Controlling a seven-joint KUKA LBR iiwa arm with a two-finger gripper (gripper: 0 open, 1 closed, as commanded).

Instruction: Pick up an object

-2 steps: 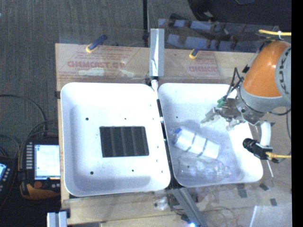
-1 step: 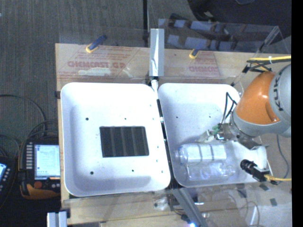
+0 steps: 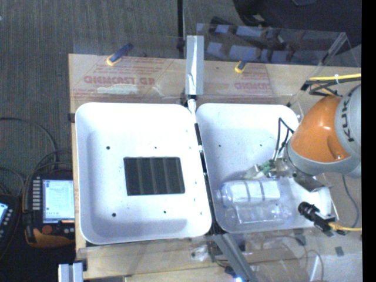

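A clear plastic bottle (image 3: 254, 201) lies on its side in the right-hand shallow white bin (image 3: 235, 128), near its front wall. Just above the bottle's right end, the gripper (image 3: 271, 168) is mostly hidden under the orange-banded arm (image 3: 320, 137) — its state cannot be told.

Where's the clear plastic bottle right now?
In the camera view, the clear plastic bottle lies on its side in the right bin, near its front edge, just below the arm's wrist.
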